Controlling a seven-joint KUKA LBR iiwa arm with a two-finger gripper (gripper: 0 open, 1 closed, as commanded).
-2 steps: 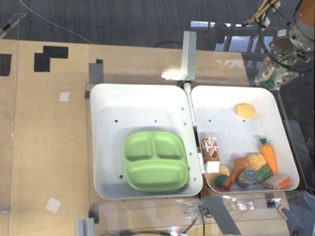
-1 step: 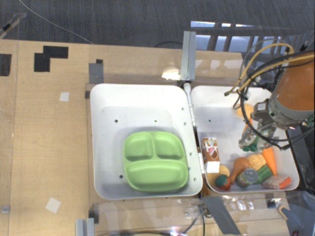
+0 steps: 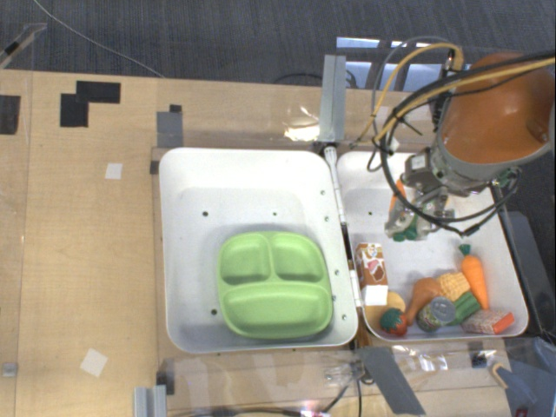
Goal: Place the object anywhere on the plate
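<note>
A grey robot arm with an orange band (image 3: 495, 111) reaches in from the right above the right-hand shallow white bin (image 3: 369, 194), its two-finger gripper (image 3: 407, 227) hanging over the bin's middle. Whether the gripper is apart or together cannot be told from this slanted overhead view; a small green-and-white shape sits at its tip, too blurred to identify.

The toy objects lie in a cluster toward the near end of the right bin, below the gripper and apart from it: a small brown-and-white printed carton (image 3: 372, 272) against the bin's left wall, an orange plastic carrot with a green top (image 3: 474, 278) near the right wall, a yellow ear of corn (image 3: 452, 284), a brown drumstick-shaped piece (image 3: 420, 294), a round grey tin (image 3: 436, 313) and a red strawberry-like piece (image 3: 393, 321) in the near left corner.

The light-green three-compartment plastic plate (image 3: 274, 283) rests in the near half of the left-hand white bin (image 3: 191, 198), well left of the gripper, across the wall between the bins.
</note>
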